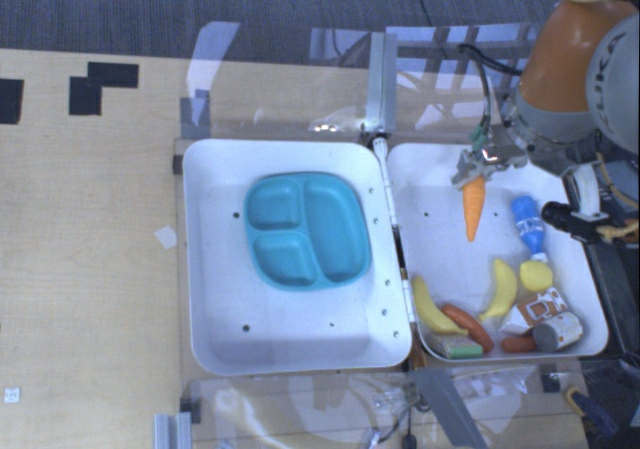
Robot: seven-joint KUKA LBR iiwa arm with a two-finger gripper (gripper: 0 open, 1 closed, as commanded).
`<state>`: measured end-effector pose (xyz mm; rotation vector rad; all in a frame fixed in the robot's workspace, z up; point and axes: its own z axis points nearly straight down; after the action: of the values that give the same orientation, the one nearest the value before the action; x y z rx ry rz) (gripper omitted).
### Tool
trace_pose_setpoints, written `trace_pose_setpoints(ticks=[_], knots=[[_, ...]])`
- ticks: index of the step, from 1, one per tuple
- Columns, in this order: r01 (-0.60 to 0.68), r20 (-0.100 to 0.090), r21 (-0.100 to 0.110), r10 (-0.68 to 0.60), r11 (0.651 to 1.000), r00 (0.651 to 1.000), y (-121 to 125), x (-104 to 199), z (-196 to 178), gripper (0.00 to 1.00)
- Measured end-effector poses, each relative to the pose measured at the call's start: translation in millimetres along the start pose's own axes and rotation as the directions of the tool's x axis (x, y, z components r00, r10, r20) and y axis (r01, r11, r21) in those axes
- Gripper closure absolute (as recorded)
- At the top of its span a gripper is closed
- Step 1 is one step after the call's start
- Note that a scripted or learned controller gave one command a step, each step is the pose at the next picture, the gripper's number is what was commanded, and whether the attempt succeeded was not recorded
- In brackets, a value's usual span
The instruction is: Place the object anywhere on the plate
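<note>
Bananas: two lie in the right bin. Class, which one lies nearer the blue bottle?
The right-hand banana, curving upright beside the lemon, just below the blue bottle. The other banana lies along the bin's left wall.

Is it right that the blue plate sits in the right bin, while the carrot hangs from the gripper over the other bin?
Not quite. The camera view shows the blue plate in the left bin, not the right. The carrot does hang from the gripper, over the other bin, the right one.
</note>
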<state>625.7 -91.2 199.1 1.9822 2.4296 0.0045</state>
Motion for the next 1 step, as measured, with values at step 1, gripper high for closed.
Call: trace_pose_setpoints(ticks=[1], knots=[[-0.017,-0.002,0.0,0.017,1.0,1.0,42.8,58.8,13.7,1.0]])
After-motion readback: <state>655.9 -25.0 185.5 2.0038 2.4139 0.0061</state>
